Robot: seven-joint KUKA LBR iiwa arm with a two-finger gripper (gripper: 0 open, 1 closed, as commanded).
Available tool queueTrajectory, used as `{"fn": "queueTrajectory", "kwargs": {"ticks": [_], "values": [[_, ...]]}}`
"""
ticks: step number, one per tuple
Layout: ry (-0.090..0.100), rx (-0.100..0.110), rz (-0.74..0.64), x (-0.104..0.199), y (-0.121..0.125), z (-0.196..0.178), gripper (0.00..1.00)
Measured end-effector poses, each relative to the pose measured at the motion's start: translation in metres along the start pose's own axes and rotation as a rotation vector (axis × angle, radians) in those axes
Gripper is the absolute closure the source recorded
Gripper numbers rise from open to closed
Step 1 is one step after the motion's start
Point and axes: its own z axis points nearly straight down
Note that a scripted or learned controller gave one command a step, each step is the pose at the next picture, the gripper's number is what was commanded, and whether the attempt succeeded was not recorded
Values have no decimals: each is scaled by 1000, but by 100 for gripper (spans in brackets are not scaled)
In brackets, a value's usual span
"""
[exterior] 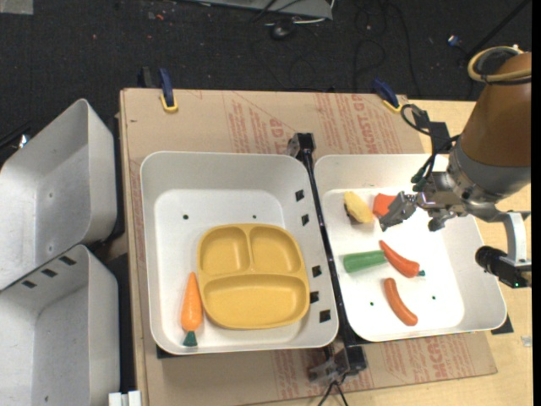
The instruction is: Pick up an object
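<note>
Hovering over right bin (473, 311), fingers (396, 214) seemingly apart beside yellow item (358, 207), gripping nothing

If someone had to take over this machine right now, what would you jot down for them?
Gripper: over the right bin, beside a small orange-red piece; whether its fingers are open can't be judged, and nothing is visibly held.
Right bin: yellow piece, green piece, red chili pepper, sausage.
Left bin: yellow divided plate, carrot beside it.
Done: no pickup yet.
Left: grasp and lift one object, probably the orange-red piece.
</note>
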Motion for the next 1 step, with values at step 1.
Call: {"fn": "queueTrajectory", "kwargs": {"ticks": [1], "values": [[-1,-10,-2,0,2,-5,0]]}}
